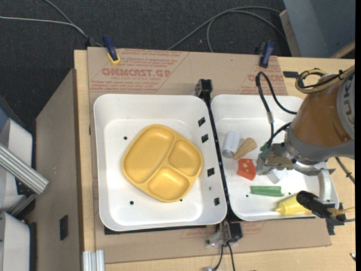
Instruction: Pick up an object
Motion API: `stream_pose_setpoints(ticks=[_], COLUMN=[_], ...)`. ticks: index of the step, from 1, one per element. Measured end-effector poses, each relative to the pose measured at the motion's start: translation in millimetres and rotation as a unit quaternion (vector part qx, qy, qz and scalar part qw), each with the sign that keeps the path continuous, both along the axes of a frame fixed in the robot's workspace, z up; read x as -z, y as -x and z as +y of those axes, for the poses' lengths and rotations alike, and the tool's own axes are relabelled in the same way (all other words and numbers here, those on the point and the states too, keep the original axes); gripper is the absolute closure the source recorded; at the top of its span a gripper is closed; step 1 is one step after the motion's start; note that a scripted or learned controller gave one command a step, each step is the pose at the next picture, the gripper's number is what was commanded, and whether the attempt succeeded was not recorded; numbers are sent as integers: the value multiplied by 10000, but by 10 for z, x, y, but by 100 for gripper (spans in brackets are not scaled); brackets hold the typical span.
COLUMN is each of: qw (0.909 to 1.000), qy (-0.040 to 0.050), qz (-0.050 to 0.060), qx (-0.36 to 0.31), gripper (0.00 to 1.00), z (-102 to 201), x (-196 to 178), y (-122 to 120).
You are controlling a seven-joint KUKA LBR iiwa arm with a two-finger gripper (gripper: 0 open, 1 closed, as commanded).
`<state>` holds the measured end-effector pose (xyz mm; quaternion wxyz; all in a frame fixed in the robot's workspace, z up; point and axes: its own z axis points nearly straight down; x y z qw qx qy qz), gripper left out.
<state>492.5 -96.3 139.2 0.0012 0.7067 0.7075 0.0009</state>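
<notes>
Claw — state unclear | red block beside | green stick below

A: Where's the open floor in the right bin?

B: Along its far wall. The middle is crowded (grey cylinder, cone, red piece), and the green stick and yellow piece line the near edge.

Even overhead light is washing my bench brightly, the white bins are glaring almost featureless at the frame's centre, soft shadows are gathering under their rims, and the upper corners are sitting dim and slightly soft.
</notes>
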Motion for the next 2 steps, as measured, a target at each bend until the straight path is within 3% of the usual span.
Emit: stream_pose_setpoints(ticks=[2], qw=[10000], qy=[1], qz=[-9], qx=[0], gripper=[100], z=[-48], x=[-905], y=[59])
